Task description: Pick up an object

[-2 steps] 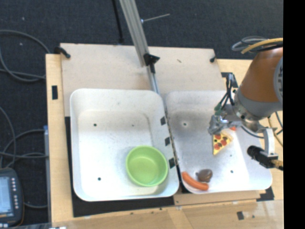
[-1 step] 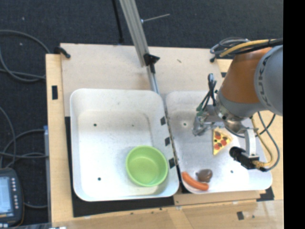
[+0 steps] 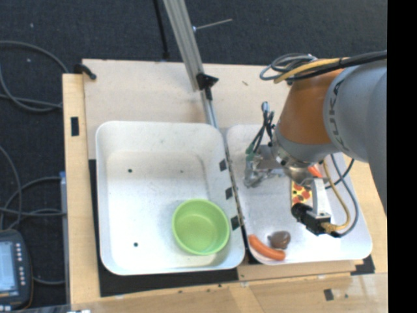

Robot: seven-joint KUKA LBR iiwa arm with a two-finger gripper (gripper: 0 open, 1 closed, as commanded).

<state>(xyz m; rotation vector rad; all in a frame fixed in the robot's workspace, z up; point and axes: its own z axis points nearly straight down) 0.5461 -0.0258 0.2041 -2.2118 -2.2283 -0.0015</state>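
- Right now the arm (image 3: 326,116) hangs low over the right bin (image 3: 355,243), its grey and orange bulk covering much of that bin's middle.
- Its jaws (image 3: 255,173) sit near the bin's left wall; whether they are spread or pressed together I cannot tell, and nothing shows between them.
- Candidate things lie in the right bin: an orange carrot-like piece (image 3: 266,248) and a small brown lump (image 3: 280,239) near the front edge, just beside each other, and a patterned box (image 3: 301,192) partly under the wrist.
- A green bowl (image 3: 200,226) sits in the left bin (image 3: 130,149), well apart from the arm.
- Likely risk: the jaws appear to sit over bare bin floor, so closing there would catch nothing.
- Another risk: the wall between the bins is close, and a sideways move could knock it.
- Loose cables (image 3: 339,201) near the box could snag.
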